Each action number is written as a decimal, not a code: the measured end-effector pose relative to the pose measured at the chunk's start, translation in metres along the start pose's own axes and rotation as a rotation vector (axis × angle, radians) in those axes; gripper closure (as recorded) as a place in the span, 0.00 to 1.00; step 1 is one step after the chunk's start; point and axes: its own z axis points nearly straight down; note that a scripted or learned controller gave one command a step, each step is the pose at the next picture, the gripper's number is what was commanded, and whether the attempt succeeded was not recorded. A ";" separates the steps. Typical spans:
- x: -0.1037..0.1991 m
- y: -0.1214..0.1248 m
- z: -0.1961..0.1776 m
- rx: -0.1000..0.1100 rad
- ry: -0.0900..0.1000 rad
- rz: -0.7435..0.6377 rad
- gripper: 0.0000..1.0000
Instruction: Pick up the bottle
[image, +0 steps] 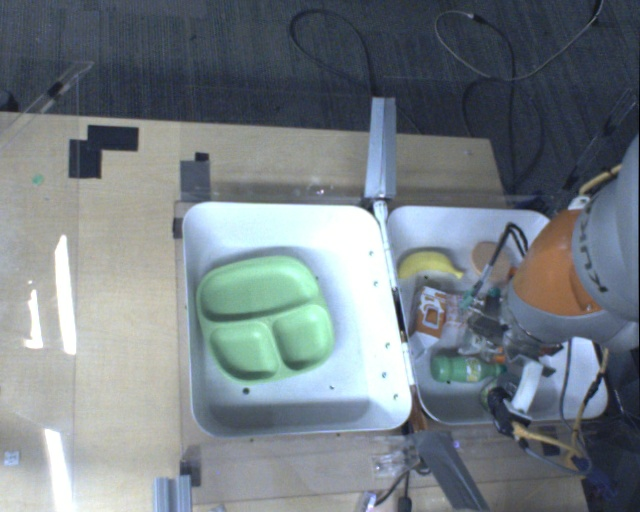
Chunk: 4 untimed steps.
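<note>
The green bottle (462, 369) is seen lying on its side near the front wall of the right bin (450, 410), and every other place is best told from it. The gripper (487, 335) is lowered into that bin just above and behind the bottle, with the grey arm (570, 280) reaching in from the right; such a stance is judged to be an approach for a grasp from above. Whether the fingers are spread or pressed together cannot be told, since they are lost in dark clutter, and no bottle is seen pinched between them.

Behind the bottle a small orange-and-white packet (431, 311) is laid flat, and farther back a yellow banana (428, 264) rests near the rear of the same bin. A round tan thing (487, 256) is partly hidden beside the arm.

To the left of the bottle, past the dividing wall, the left bin (280, 222) is occupied by a green tray (265, 315) with three compartments, which appear bare. A bottle lying flat is judged likely to roll if it is nudged.
</note>
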 end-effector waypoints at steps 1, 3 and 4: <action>0.000 0.000 0.000 0.000 0.000 0.000 0.00; -0.008 0.083 -0.015 0.015 -0.004 -0.074 0.00; 0.041 -0.013 -0.085 0.016 0.000 -0.328 0.00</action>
